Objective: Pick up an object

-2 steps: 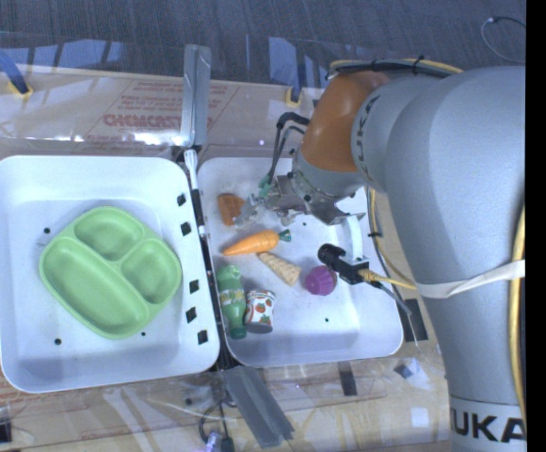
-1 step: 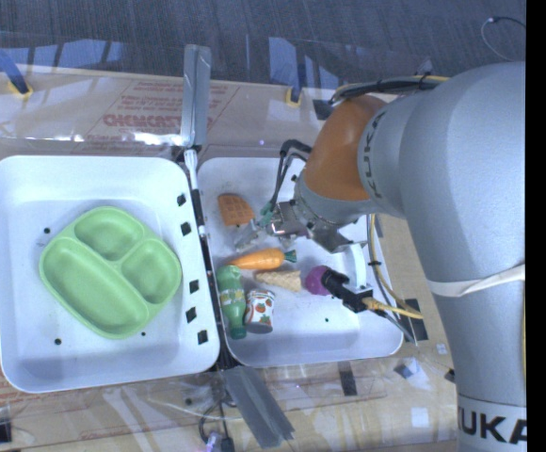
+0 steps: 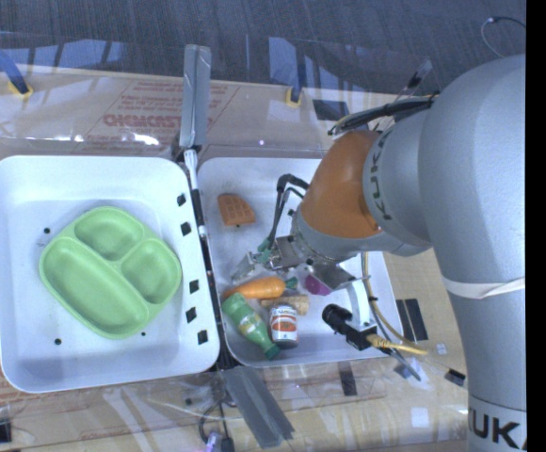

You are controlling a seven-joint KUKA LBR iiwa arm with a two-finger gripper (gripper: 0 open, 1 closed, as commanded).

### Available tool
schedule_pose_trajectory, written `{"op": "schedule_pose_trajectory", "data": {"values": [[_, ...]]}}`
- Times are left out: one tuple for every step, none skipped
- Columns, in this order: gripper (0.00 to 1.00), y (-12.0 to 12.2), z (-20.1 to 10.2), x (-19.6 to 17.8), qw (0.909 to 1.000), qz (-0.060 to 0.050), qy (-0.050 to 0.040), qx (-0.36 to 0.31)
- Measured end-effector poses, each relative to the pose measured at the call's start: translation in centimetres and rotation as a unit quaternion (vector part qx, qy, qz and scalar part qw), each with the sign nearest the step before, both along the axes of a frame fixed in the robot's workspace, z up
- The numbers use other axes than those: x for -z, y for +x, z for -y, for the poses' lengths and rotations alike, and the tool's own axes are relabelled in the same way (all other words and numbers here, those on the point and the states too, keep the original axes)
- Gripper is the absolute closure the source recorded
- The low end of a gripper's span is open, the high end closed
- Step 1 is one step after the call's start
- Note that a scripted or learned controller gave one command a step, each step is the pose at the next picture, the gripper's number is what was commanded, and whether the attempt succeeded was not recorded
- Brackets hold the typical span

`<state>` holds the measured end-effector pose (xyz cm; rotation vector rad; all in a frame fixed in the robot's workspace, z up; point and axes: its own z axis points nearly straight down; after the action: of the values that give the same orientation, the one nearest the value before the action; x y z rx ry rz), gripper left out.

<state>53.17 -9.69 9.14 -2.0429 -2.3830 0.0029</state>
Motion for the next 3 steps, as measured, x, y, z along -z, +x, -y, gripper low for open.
{"op": "schedule_pose_trajectory", "data": {"values": [[0.0, -4.79, -0.19, 0.05, 1.0, 0.0, 0.0003, 0.01], [1.0, -4.72, -0.16, -0.93, 1.0, 0.0, 0.0, 0.007], [0.0, -4.72, -0.17, -0.92, 1.0, 0.0, 0.0, 0.008]]}}
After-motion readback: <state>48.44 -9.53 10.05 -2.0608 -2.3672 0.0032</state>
